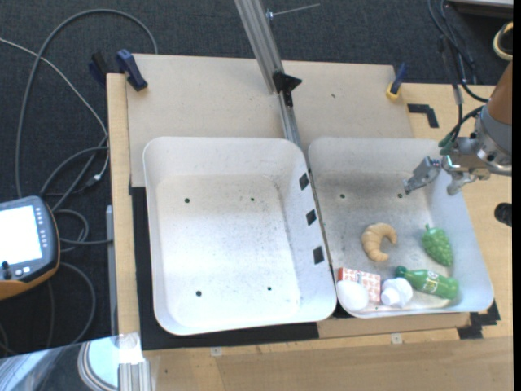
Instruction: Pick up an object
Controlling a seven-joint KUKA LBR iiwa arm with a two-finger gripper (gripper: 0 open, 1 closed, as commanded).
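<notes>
My gripper (pixel 435 181) hangs over the upper right part of the right bin (pixel 358 169), its two fingers spread apart and nothing between them, so it is open. Below it in that bin lie a tan croissant (pixel 379 240), a green bunch of grapes (pixel 437 245), a green bottle with a white cap (pixel 425 283) on its side, a red and white carton (pixel 361 279) and a white rounded item (pixel 352 296). The grapes are the closest to the gripper, a short way toward the front edge.
The left bin (pixel 228 235) sits beside the right one, split off by a shared wall with black clips (pixel 310 217). A metal pole (pixel 259 35) slants up from the back. Blue and yellow clamps hold the board's back corners.
</notes>
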